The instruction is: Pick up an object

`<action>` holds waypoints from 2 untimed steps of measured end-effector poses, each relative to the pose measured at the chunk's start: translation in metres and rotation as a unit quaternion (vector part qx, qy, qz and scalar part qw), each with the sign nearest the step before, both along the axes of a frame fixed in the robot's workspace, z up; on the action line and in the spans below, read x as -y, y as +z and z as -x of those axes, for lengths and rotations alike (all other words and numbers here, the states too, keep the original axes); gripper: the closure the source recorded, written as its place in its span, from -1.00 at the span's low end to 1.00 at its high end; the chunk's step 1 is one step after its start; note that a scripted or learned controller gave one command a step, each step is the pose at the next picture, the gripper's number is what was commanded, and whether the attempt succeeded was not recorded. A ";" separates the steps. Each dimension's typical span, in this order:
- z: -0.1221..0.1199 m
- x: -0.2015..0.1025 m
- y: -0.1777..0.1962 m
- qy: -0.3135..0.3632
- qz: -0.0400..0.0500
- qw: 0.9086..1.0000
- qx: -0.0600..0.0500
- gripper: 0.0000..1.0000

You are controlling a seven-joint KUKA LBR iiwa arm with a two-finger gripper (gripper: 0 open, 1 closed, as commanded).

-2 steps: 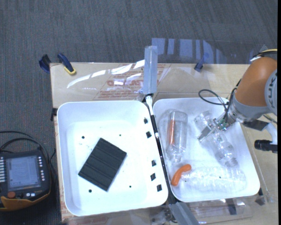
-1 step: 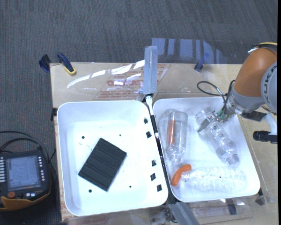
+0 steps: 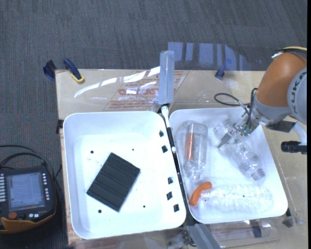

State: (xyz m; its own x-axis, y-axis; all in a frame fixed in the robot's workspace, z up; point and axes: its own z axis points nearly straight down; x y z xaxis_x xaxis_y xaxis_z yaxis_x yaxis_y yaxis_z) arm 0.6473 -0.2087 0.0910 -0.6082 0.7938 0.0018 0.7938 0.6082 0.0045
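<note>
Camera view: I see the arm [image 3: 285, 84] reaching in from the right over the right bin [image 3: 280, 160], wrist angled down toward the bin's upper middle. The gripper [image 3: 233, 134] sits low among clear plastic bottles; I cannot tell whether it is spread or closed, since its metal blends with the glare off the plastic.

Right bin contents: one clear bottle [image 3: 193, 147] with an orange piece inside lies near the left wall, roughly upright in the frame. A second bottle [image 3: 246, 160] lies slanted from the gripper toward the bin's middle right, its top end right at the tool. A third bottle [image 3: 238, 197] lies along the front edge, and an orange sausage-shaped toy [image 3: 199, 191] lies touching or just beside its left end. The left bin [image 3: 72, 139] carries a black ribbed block [image 3: 114, 181] near its middle front.

Step, as I judge it: descent or grasp attempt on the slanted bottle's top end. Nothing is visibly lifted. Next move calls for closing firmly on the bottle, then a straight raise; clear plastic is slick and may slip or roll.

Hard to make out: bottle outlines, where the tool meets the plastic, and whether anything is between the tips. The arm's upper part is cut off at the right.
</note>
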 end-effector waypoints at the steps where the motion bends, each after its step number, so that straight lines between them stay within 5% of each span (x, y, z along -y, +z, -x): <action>1: 0.042 0.001 0.028 -0.032 0.000 0.999 -0.004 -1.00; 2: 0.062 0.001 -0.004 0.022 0.000 1.000 -0.001 -1.00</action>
State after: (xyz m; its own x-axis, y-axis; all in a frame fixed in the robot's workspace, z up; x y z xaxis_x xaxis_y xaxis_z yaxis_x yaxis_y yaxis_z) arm 0.5858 -0.2099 0.0873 -0.6418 0.7669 0.0019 0.7669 0.6418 0.0031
